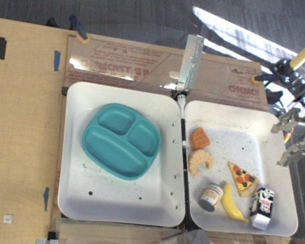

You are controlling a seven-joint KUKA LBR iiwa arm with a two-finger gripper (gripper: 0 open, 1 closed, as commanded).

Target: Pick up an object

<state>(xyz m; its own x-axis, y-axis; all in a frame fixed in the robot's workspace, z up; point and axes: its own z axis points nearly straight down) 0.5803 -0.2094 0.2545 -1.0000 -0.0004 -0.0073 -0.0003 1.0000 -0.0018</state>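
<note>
A: A tan bench (13,143) under a dark grey floor carries two shallow white bins side by side. What sits in them?

B: The left bin (68,191) holds a teal divided plate (121,140), lying flat near its middle. The right bin (279,223) holds the small things: an orange piece (199,138) at about ten o'clock from the bin's middle, a croissant (200,161) just below it, nearly touching. A pizza slice (241,178) lies near the middle, a small can (211,196) at seven o'clock, a banana (231,204) just beside the can, and a black-and-white carton (262,208) at five o'clock, near the front right corner.

A: And the claw?

B: The gripper (296,147) hangs at the right bin's right rim, around three o'clock from its middle. Thin metal parts show, but against the clutter I cannot tell how far it is spread, and I see nothing between them.

A: What lies closest?

B: The pizza slice, at roughly eight o'clock from the gripper, apart from it. The carton is at six o'clock, farther off.
</note>
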